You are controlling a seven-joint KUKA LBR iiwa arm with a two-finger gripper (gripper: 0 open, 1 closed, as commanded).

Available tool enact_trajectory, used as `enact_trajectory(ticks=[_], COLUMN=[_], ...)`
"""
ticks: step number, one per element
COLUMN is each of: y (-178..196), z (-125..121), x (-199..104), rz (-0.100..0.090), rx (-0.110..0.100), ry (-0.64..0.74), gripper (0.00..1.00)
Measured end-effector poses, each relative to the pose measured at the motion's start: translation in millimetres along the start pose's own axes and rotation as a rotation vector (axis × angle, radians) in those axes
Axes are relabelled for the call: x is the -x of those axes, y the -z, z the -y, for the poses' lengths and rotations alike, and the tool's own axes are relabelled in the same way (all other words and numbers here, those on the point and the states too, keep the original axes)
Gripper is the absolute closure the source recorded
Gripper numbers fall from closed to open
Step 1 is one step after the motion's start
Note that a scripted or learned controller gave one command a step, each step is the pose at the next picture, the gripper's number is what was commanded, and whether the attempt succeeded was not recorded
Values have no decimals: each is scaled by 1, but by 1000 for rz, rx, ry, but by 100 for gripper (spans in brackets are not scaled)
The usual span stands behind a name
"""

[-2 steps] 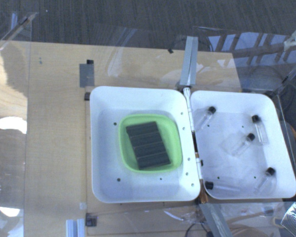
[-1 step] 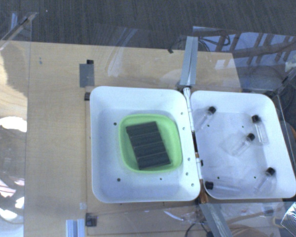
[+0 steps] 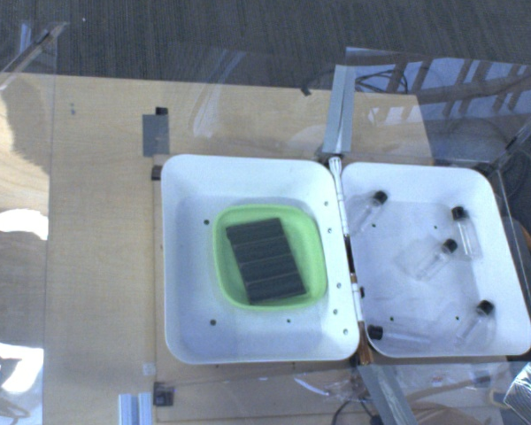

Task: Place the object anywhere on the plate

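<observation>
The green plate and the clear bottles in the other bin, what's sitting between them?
In the camera view, between the green plate and the clear bottles lie bare white bin floor and the two bins' adjoining walls.

Bright, even light w/ cool cast. Glare patches on wooden bench at left; faint reflections streak a clear panel across top. White bins near blown out. Soft focus overall; clear vials barely readable vs. white. Shadows weak.
</observation>
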State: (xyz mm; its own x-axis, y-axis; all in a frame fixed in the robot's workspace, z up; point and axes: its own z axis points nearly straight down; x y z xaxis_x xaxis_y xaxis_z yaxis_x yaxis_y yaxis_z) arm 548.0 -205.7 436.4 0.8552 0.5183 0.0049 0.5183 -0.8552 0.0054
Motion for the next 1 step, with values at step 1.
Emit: enact_trajectory(ticks=[1], y=[-1], z=[-49], x=[-83], rz=[0], rx=[2], ry=[-48], gripper=[0])
